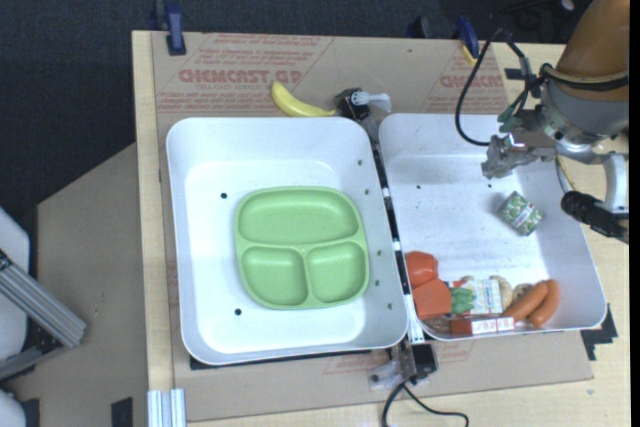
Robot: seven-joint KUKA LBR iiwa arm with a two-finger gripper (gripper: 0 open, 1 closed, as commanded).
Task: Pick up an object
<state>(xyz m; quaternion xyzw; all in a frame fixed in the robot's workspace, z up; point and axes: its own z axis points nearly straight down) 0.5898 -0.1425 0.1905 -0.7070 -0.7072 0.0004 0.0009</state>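
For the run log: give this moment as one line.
gripper over right bin | holding nothing seen | green packet loose nearby | green tray in left bin

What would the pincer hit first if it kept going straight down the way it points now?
Probably bare floor of the right bin. The pincer hangs above open white surface, with the green packet lying a little off to its side, though depth is hard to judge.

My arm (600,45) runs off the right edge; only the orange band and wrist show. My gripper (503,158) is small and dark, so the finger state is unreadable. The banana (298,103) is partly hidden behind the left bin's rim (270,123). Label print on the packet (482,296) is too small to read.
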